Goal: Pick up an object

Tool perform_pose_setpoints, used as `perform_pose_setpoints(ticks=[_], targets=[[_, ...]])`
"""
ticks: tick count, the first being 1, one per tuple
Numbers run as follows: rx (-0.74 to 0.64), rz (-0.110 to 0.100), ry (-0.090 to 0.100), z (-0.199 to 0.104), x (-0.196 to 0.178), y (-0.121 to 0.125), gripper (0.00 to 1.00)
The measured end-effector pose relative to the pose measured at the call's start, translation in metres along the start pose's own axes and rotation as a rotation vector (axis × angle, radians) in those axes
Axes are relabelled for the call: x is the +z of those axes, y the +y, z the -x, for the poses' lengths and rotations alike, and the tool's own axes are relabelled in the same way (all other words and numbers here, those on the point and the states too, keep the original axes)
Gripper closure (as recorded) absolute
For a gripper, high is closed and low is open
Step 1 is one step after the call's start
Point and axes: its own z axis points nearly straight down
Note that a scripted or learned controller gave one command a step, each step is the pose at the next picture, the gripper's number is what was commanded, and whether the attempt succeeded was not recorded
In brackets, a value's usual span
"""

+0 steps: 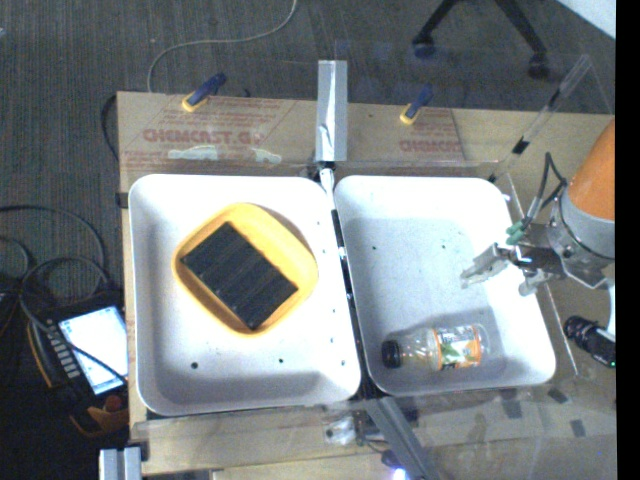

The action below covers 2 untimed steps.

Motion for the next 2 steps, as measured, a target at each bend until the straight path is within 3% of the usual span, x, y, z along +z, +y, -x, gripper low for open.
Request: perform_pose_setpoints(ticks=[1,2], targets=[[0.008,-0.004,0.001,0.020,0.108,0.000,0.00],[-0.081,0.013,-0.005,-0.050,0.154,-0.004,0.00]])
